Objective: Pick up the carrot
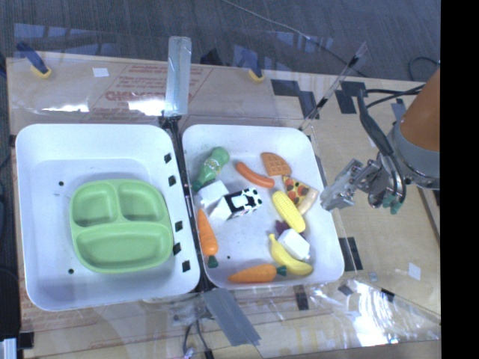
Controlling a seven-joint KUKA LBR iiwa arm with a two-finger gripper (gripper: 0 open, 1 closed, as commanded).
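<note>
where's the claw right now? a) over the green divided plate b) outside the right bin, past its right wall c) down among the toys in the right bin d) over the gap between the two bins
b, the claw sits just beyond the right wall of the right bin, off to the side of the toys.

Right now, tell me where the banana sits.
The banana lies in the right bin, near its front right corner, under a white block and just right of the carrot along the front wall.
</note>
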